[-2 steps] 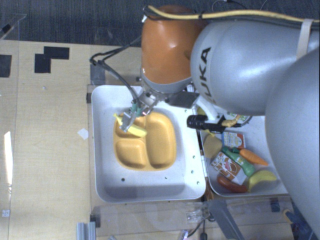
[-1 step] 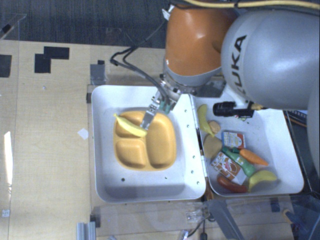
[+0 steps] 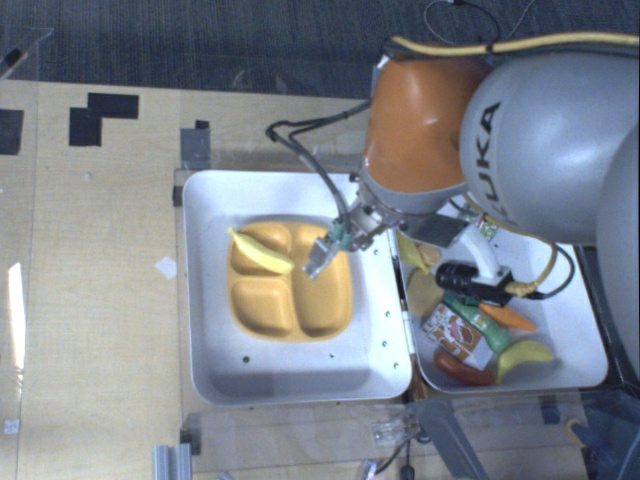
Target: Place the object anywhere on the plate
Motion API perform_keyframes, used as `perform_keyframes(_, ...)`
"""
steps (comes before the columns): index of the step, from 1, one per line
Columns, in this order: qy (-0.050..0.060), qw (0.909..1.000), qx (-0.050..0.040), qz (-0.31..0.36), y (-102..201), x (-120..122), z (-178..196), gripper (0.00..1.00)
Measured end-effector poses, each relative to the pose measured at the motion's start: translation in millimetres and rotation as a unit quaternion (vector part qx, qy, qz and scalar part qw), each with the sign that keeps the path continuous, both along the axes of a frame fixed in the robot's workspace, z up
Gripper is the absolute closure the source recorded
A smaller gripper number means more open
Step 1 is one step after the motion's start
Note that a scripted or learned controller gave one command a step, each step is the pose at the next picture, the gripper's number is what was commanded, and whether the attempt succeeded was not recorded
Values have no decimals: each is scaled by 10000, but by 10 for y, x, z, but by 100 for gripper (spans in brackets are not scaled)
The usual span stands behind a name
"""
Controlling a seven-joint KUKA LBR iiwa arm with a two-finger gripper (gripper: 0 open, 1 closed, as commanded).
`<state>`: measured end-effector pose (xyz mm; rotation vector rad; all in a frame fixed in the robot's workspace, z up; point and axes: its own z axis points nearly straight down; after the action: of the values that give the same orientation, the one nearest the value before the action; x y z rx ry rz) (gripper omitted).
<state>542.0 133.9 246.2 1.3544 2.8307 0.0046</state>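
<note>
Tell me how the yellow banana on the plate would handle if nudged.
The small yellow banana looks like light moulded plastic, so probably stiff. It lies across a ridge of the yellow sectioned plate, so a nudge may rock it or slide it into a compartment.

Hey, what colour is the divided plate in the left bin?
Yellow-orange: the divided plastic plate shows best in the camera view, in the left white bin.

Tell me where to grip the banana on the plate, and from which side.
Grip the banana mid-length, coming from above, fingers closing across its narrow width. It lies flat, slanted across the upper-left compartment of the yellow plate, so its ends taper. The gripper is over the plate's right part.
</note>
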Motion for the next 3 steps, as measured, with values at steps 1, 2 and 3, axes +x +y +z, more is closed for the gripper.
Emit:
perform_keyframes(1, -8, 9999, -3, 140, -815, -185, -15, 0)
perform_keyframes(2, -42, 9999, 5, 149, -806, -165, 101, 100)
perform_keyframes(3, -10, 9927, -3, 1207, -184, 47, -154, 100)
